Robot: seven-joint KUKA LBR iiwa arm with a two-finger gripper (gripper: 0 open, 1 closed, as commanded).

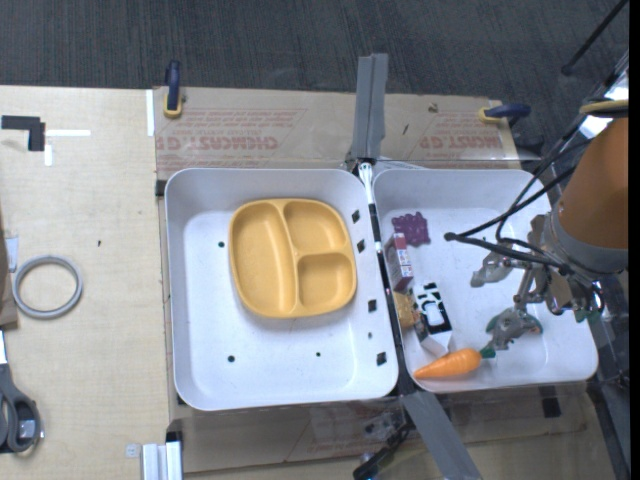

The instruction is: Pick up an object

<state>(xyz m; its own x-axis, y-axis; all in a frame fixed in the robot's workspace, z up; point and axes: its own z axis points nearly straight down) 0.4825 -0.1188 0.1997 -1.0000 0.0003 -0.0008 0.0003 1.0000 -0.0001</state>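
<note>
Gripper (pixel 503 298) over right bin (pixel 560 368), fingers spread, nothing held | toy carrot (pixel 450 364) at that bin's front wall, just beside gripper | you should drop lower, straddle carrot's middle, avoid wall, then close.

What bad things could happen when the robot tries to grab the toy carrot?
The carrot lies right at the near rim of the right bin, so the hand might bump the wall or shove the carrot instead of gripping it. It is also round and tapered, so it could roll or slip out. The black-and-white packet and other small things sit close beside it, so the hand might catch one of those by mistake.
</note>
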